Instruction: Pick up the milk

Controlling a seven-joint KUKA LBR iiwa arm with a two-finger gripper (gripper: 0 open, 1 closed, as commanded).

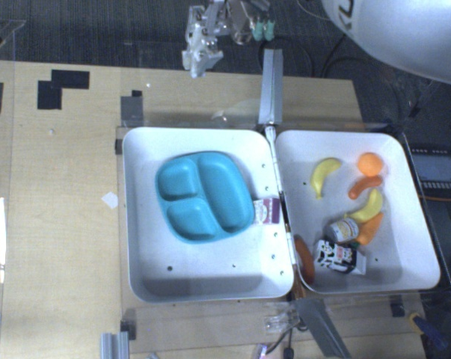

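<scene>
End effector above bins, holding nothing, milk apart

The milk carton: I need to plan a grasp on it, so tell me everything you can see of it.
The milk carton is a small box, apparently cardboard, white with black cow-like patches. It lies on its side, slightly askew, near the front edge of the right bin. A small can sits just behind it, close or touching. A brown item lies to its left by the bin wall. The gripper is far away, above the bench beyond the bins.
</scene>
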